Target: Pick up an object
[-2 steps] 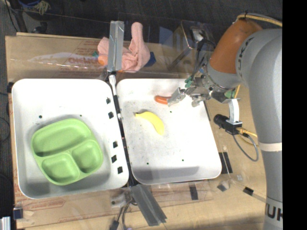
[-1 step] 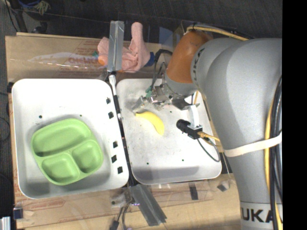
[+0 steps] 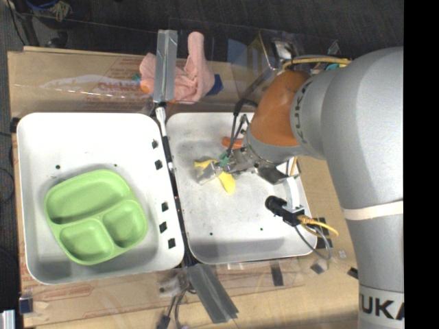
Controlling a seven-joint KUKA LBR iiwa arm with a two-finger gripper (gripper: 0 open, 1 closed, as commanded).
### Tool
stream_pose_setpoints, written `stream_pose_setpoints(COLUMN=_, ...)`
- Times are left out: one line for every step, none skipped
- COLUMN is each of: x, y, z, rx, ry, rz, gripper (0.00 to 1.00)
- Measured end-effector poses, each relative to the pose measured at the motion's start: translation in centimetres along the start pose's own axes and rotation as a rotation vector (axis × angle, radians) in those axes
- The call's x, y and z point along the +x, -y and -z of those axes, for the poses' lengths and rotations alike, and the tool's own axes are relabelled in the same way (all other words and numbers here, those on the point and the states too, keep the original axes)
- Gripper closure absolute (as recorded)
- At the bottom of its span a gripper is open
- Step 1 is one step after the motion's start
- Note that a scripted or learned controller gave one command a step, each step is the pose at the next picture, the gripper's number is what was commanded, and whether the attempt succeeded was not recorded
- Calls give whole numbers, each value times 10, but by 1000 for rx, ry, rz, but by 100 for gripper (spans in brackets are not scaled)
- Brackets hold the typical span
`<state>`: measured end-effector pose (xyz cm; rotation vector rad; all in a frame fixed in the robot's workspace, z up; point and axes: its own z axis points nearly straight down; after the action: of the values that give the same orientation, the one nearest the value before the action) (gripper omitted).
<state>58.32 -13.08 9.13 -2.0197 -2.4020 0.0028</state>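
Camera view, 1 arm, 2 bins. Left bin (image 3: pixel 27 136): 1 green tray (image 3: pixel 96 214) with 3 compartments, lying toward the near left corner, well apart from the arm. Right bin (image 3: pixel 240 242): 4 small items clustered in its far half. Item 1, yellow piece (image 3: pixel 226 183), lying flat, long axis seemingly on a diagonal from upper left to lower right. Item 2, yellow strip (image 3: pixel 203 163), to the left of item 1, roughly level across the view. Item 3, grey piece (image 3: pixel 206 175), just under the strip and touching or nearly touching it. Item 4, orange piece (image 3: pixel 232 141), toward the far wall, partly hidden by the wrist. Gripper (image 3: pixel 233 160): low over the cluster, reaching in from the right; nothing is seen held, and whether it is wide or narrow cannot be told at this size. Governing relation: the yellow piece lies just toward the camera from the tip, the strip and grey piece just to its left, the orange piece just beyond it. Judgement: the yellow piece is the nearest and clearest candidate, and a grasp across its short side would suit. Behind the bins: 1 pink cloth (image 3: pixel 185 77).
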Motion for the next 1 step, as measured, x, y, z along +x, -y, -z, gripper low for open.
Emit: stream_pose_setpoints(x=0, y=0, z=10, rx=1, ry=0, rz=3, gripper=100)
